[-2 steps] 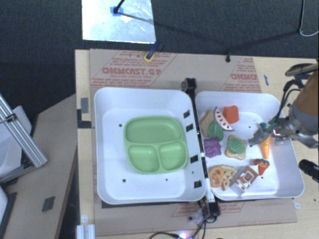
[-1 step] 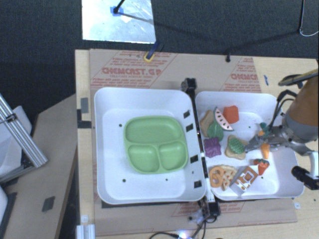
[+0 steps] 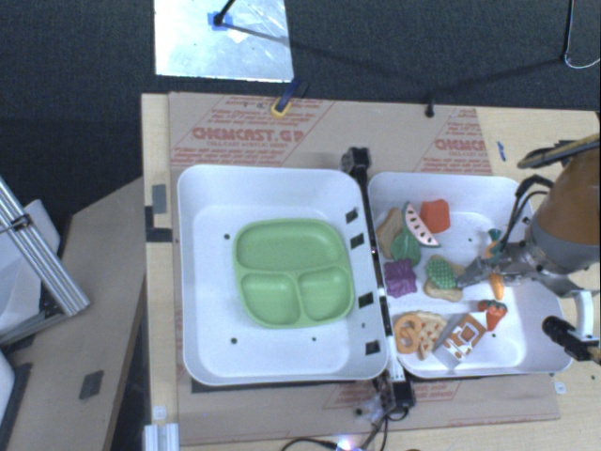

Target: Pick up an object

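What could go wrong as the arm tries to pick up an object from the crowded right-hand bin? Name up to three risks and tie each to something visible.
1. The toys in the right bin are packed close: the pretzel touches its neighbour, so a grasp may catch two or shove one.
2. The gripper sits low beside the green piece and the carrot, and may nudge them aside.
3. The watermelon slice lies flat and may slip.

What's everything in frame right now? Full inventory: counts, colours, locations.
white bins: 2, white, side by side on the bench
divided plate: 1, light green, three compartments, middle of left bin
watermelon slice: 1, red and green, top of right bin
grape bunch: 1, purple, right bin's left side
pretzel: 1, tan, bottom of right bin
carrot: 1, orange, right bin, lower right
foil sheet: 1, silver, floor above bench
arm: 1, grey with orange band, right edge
gripper: 1, dark, low over right bin
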`<state>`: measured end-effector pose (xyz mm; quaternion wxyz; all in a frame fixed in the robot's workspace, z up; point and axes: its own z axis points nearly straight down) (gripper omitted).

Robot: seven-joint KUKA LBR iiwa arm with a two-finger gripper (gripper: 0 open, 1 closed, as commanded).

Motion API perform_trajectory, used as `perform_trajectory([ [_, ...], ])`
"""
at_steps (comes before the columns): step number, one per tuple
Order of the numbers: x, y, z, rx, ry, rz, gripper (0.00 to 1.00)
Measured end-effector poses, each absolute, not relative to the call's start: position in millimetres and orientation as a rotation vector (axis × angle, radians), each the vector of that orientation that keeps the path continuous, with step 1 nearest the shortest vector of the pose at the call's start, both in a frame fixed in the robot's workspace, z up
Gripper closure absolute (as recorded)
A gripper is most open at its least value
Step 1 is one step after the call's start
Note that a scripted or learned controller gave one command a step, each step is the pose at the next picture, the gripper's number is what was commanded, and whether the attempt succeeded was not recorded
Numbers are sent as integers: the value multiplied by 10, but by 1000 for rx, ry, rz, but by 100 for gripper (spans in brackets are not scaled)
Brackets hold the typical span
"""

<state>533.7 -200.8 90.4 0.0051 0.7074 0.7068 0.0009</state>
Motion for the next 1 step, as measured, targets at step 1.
perform_trajectory([
  [1, 5355, -1994, 1008, 2212, 2214, 11, 100],
])
